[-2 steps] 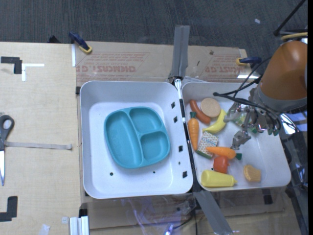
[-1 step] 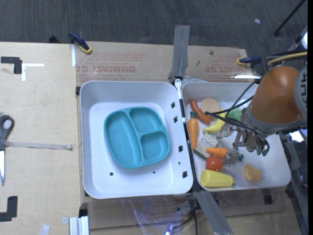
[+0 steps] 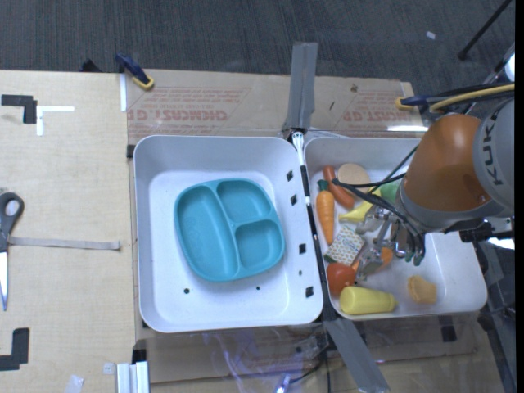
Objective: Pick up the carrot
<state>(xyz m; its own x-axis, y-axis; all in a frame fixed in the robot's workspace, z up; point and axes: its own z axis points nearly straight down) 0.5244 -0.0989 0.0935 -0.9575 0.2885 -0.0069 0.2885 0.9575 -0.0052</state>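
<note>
The carrot (image 3: 326, 217) lies in the right bin (image 3: 458, 301), close against its left wall, pointing roughly along that wall with its green top toward the far end. The claw (image 3: 391, 242) hangs over the middle of the same bin, just to the right of the carrot and apart from it. Whether it is spread or closed I cannot tell, since the metal parts blur into the clutter beneath; nothing can be seen gripped in it.

The chief risk is crowding. A red sausage-like piece (image 3: 338, 188) lies just beside the carrot's upper end, a pale patterned block (image 3: 345, 244) sits just beside its lower half, and a red tomato-like ball (image 3: 340, 277) rests near its tip. A descent that lands slightly to the right would likely catch the block or a yellow piece (image 3: 357, 214) instead. The bin wall on the carrot's other side leaves little room for a finger to slip in, so a grasp across the carrot may strike the wall or push the carrot away. Its tapered, smooth shape probably lets it slide out of a pinch near the tip.

The orange wrist band (image 3: 442, 174) and grey arm cover the bin's far right part, so whatever lies under them is hidden. A small orange bit under the claw is too blurred to name. The left bin (image 3: 151, 244) holds a blue divided plate (image 3: 229, 229), well apart from all this.
</note>
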